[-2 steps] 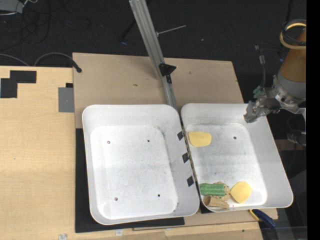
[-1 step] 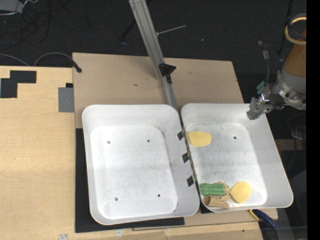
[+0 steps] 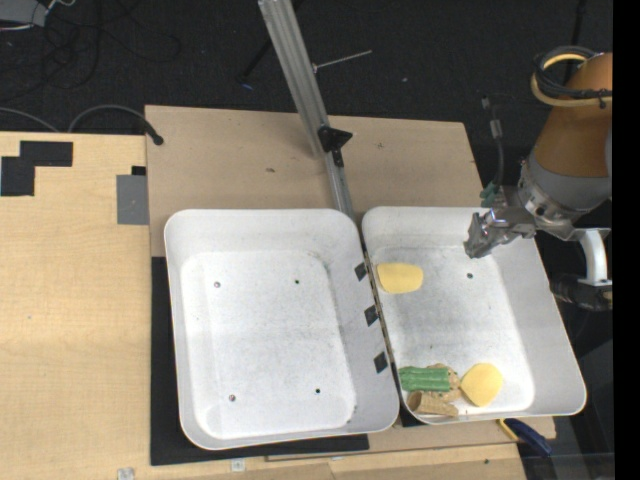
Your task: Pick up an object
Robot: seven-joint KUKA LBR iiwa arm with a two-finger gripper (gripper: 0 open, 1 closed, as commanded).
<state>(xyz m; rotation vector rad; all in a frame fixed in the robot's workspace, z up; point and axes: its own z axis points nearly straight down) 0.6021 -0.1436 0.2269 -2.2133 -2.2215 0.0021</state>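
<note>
Here the jaws hover over the right bin's far edge. Whether they are apart, I cannot tell.

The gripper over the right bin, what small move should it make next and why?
Probably move left and down toward the yellow piece. The gripper hangs above the right bin near its far edge with nothing between its fingers, and that piece lies alone, nearest.

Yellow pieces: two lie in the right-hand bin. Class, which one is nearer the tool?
The yellow piece by the bin's left wall, lying alone, is nearer the tool. The other yellow piece sits at the near edge beside a green item.
</note>
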